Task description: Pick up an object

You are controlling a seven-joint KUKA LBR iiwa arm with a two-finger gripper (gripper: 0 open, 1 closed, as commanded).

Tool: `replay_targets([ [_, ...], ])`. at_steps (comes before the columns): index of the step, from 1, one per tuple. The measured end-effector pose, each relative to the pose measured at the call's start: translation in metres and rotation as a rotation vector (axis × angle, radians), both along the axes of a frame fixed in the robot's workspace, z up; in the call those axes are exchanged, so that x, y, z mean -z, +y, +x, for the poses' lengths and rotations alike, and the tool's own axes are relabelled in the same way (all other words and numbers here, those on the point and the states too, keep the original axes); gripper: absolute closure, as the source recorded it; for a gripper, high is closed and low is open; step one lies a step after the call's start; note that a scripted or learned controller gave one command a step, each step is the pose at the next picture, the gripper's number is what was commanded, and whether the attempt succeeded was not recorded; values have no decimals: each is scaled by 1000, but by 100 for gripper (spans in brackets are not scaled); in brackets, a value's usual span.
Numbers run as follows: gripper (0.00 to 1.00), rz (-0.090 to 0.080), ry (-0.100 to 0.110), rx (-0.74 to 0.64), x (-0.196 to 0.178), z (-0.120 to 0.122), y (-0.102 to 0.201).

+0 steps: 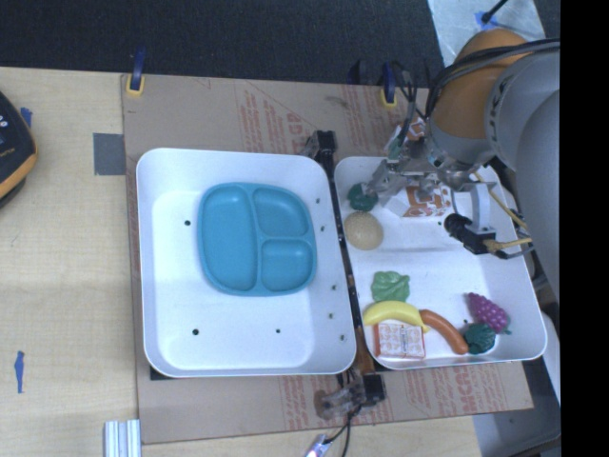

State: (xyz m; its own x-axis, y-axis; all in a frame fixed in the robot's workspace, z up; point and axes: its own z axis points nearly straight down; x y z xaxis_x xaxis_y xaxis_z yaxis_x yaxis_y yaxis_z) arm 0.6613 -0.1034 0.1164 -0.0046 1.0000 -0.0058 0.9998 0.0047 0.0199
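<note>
My gripper [374,187] is low over the far left corner of the right bin [519,284], reaching in from the grey and orange arm. A small dark teal object [361,198] lies right at its tip; I cannot see whether it is gripped. Just in front of it rests a beige ball [363,230]. An orange-and-white printed item [424,201] lies partly under the wrist. Along the bin's near side sit a green leafy piece [389,285], a yellow banana [391,311], a red-and-white box [400,341], an orange sausage [442,330], purple grapes [485,308] and a dark green piece [480,339].
The left bin [166,255] holds a blue divided plate [257,237]. A clamp [324,144] stands at the far end of the seam between the bins. Cables and a black fitting [466,231] hang off the wrist over the right bin's far side.
</note>
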Motion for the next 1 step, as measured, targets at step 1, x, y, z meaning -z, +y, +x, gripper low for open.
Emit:
replay_targets([
  [1,0,0,0,0,0,0,0],
])
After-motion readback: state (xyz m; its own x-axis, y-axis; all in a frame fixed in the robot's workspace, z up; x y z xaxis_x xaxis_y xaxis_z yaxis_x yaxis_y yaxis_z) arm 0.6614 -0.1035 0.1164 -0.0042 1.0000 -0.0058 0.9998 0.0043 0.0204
